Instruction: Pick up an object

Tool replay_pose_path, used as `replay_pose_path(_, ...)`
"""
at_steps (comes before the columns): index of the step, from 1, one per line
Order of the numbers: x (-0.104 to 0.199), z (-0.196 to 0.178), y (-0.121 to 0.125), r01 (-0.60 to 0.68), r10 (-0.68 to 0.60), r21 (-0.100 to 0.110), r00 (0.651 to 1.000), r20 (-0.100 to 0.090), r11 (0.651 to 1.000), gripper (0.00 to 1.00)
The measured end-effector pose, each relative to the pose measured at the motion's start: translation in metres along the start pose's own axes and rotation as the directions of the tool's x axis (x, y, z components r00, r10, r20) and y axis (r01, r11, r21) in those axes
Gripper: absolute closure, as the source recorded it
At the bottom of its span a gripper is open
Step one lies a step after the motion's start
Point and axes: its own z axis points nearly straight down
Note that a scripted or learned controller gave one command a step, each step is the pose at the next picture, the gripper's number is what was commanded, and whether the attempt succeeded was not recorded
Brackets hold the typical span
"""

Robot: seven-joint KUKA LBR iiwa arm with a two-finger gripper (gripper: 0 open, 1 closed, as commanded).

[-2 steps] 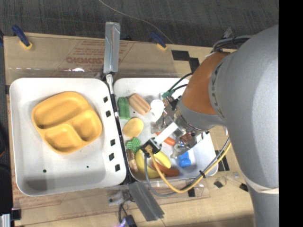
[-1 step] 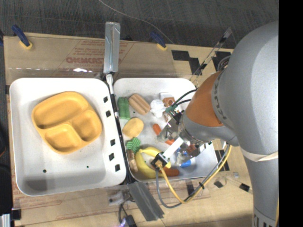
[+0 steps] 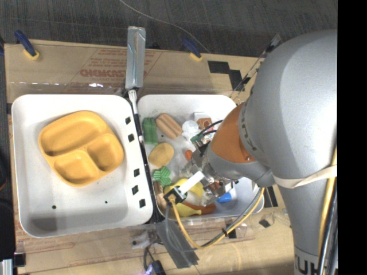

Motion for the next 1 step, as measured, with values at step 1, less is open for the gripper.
replay_pose_path(1,-0.0011,-0.0072,-0.0017,0.003,-0.003,0.008,1.0,0.006,1.0,1.0)
